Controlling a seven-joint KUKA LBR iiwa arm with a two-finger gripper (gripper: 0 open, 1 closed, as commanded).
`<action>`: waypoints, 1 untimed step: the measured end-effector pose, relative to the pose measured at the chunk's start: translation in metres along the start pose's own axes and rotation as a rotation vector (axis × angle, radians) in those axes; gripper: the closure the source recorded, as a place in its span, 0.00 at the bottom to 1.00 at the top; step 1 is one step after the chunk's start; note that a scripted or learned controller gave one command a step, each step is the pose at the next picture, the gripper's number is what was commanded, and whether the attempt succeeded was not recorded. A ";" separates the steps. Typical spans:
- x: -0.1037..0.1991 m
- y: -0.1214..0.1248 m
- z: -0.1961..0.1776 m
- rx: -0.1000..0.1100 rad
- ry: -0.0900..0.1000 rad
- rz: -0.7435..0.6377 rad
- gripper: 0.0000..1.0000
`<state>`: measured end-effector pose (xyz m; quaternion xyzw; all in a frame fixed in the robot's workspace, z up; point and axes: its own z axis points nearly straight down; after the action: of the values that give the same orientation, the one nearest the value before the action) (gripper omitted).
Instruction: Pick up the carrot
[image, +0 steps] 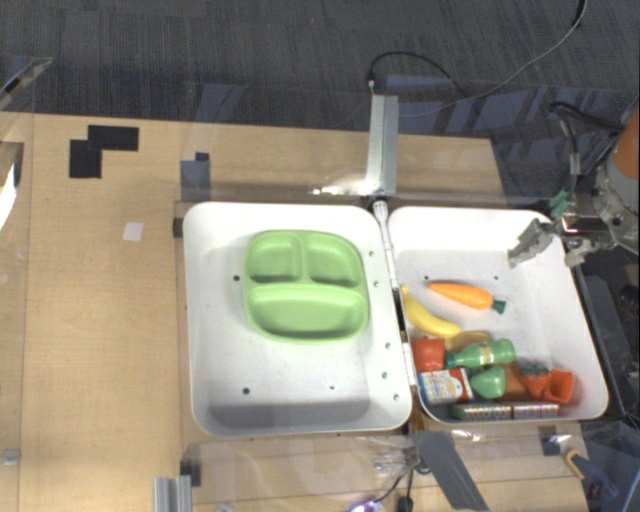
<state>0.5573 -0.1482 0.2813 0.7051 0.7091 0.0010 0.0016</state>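
Presently the carrot (461, 295) lies flat in the right bin (470, 232), orange body pointing left and green top pointing right, untouched. Just below it, apart by a narrow gap, a banana (428, 317) lies slanted near the bin's left wall. Further down, a cluster of toy food items (490, 375) crowds the bin's near end. The gripper (528, 243) hangs over the right bin's far right corner, well apart from the carrot, nothing seen between its fingers; whether they are spread cannot be told. The left bin (215, 330) on the worktop (90, 340) holds a green compartment plate (305, 284).
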 end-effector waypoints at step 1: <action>0.025 0.011 0.134 0.002 0.001 -0.005 0.00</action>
<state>0.5690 -0.1229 0.1472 0.7034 0.7108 0.0007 0.0007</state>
